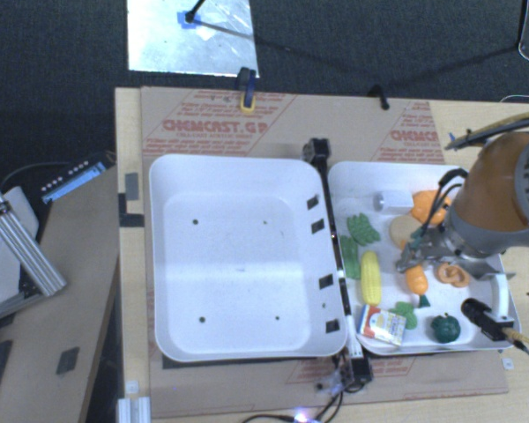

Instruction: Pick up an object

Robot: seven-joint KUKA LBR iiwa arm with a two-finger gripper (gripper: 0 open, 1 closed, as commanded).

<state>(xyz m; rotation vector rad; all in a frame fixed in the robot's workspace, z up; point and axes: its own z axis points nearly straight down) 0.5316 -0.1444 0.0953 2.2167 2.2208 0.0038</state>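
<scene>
End effector (413, 258) low in right bin (354, 185), mid-floor. Orange piece (415, 279) just beside it, toward front edge. Grip state: cannot tell.

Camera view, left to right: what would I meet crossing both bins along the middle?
Left white bin → yellow corn cob → small orange vegetable → tan ring-shaped piece.
</scene>
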